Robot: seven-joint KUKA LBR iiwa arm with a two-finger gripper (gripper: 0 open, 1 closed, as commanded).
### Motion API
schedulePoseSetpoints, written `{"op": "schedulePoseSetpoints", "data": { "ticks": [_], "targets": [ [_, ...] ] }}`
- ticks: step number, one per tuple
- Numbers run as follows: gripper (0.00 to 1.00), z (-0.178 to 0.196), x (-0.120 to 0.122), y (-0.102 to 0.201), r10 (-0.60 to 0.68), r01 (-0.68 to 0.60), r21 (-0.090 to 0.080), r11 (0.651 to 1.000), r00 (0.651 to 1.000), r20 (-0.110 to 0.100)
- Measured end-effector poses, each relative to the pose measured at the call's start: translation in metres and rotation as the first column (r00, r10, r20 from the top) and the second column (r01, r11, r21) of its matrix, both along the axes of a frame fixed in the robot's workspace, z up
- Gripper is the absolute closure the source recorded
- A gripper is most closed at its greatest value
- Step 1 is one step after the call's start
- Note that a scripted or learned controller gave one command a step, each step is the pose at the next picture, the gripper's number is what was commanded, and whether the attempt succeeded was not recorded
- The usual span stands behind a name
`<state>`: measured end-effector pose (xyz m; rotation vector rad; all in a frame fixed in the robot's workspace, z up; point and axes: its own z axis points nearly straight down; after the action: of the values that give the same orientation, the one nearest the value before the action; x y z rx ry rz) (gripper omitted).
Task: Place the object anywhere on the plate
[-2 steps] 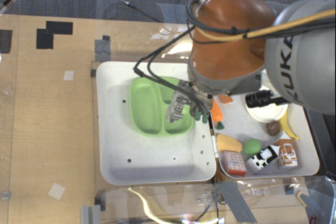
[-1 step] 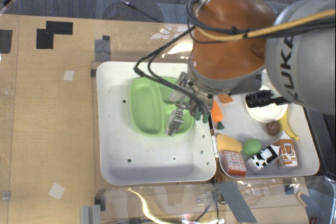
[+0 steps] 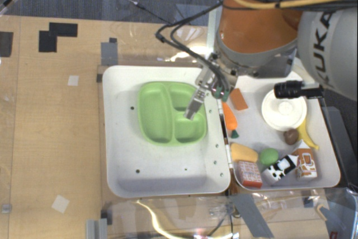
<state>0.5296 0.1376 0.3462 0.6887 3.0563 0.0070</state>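
Gripper [image 3: 194,108] over the green plate [image 3: 162,115]

It hung above the plate's right compartments in the left bin [image 3: 120,165]; I couldn't tell its state. The toy carrot [image 3: 230,118] lay in the right bin [image 3: 330,170].

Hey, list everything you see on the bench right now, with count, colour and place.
Plate: one, green, divided, in the left bin.
Bins: two, white, left bin and right bin side by side.
Carrot: one, orange, left edge of right bin.
Orange block: one, right bin, near the carrot.
Round white dish: one, right bin.
Banana: one, yellow, right bin.
Small toys: several, mixed colours, front of right bin.
Gripper: one, grey, over the plate; whether it holds anything is unclear.
Arm: one, orange and grey, from the right.
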Motion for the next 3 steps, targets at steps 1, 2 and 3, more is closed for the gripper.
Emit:
{"op": "schedulePoseSetpoints", "data": {
  "ticks": [1,2,3],
  "targets": [
    [1.00,0.012,0.001,0.002,0.007,-0.007,0.002,1.000,1.000,0.008],
    [1.00,0.086,-0.042,0.007,-0.027,0.027,0.003,1.000,1.000,0.007],
    [1.00,-0.008,-0.042,0.006,0.208,-0.208,-0.002,0.978,0.978,-0.003]
  ]
}}
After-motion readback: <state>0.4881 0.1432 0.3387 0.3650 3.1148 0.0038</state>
